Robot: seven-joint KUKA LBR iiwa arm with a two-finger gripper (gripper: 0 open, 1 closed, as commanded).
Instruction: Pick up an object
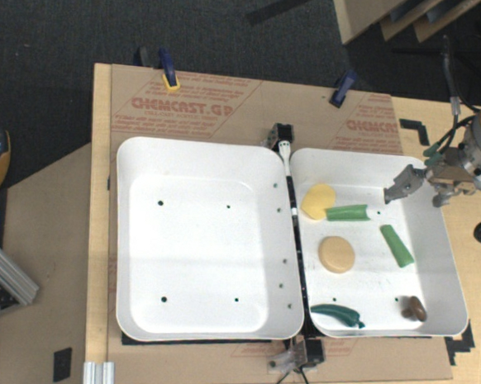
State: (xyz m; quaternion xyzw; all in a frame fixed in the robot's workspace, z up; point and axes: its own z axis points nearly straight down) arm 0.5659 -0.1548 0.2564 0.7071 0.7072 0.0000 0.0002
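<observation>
Right now the grey two-finger gripper (407, 185) hangs over the right white bin's (444, 244) upper edge, holding nothing; its spread I cannot tell. Nearest lies the green cylinder (348, 211) touching the yellow lemon-shaped piece (317, 200), so a descent could clip both and close on neither.

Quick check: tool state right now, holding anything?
Tool: above the right bin's top edge, nothing visibly held; open or closed cannot be told.
</observation>
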